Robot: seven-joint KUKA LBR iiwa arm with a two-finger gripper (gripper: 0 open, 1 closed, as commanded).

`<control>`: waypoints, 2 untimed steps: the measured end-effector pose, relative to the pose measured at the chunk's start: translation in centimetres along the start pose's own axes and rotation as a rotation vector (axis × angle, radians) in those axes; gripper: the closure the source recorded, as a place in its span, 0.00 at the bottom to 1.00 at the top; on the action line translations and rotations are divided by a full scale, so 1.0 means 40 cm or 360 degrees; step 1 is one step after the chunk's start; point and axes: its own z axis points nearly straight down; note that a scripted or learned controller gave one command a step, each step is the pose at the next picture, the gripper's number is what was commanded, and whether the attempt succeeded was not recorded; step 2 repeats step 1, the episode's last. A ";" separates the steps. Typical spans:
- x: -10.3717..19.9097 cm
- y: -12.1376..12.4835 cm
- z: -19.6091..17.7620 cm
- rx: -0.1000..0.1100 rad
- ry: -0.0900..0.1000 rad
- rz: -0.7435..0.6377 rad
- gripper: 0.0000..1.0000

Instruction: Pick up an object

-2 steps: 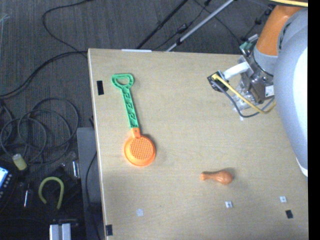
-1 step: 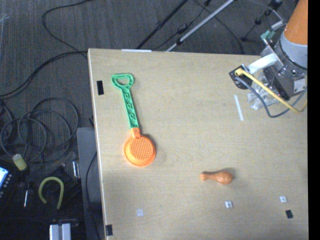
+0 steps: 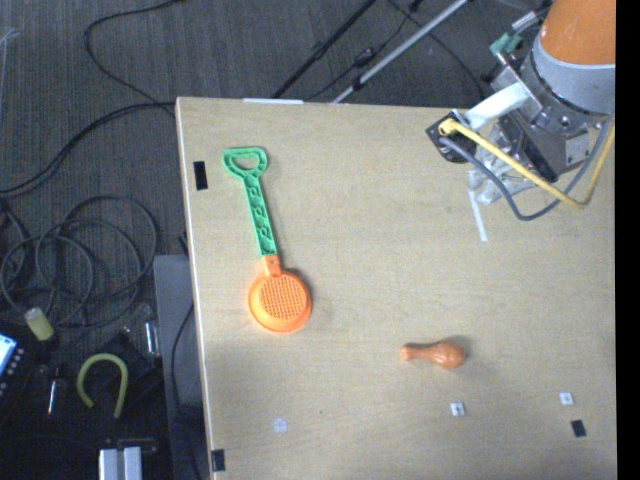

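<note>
A toy sieve with a green handle (image 3: 258, 208) and a round orange mesh head (image 3: 280, 301) lies on the left part of the tan bench surface (image 3: 390, 268). A small orange drumstick-shaped piece (image 3: 436, 354) lies toward the lower right. My gripper (image 3: 481, 206) hangs at the upper right, under the grey wrist with the orange band (image 3: 585, 8). It is well above and to the right of both objects, and nothing shows in it.
A yellow cable (image 3: 520, 163) and grey cables loop around the wrist. Small black and white markers (image 3: 457, 409) dot the surface near its lower edge. Cables and clutter lie on the dark floor (image 3: 90, 248) to the left of the bench.
</note>
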 end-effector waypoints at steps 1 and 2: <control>-0.120 -0.057 -0.014 -0.0002 -0.0002 -0.0169 1.00; -0.120 -0.057 -0.014 -0.0002 -0.0002 -0.0169 1.00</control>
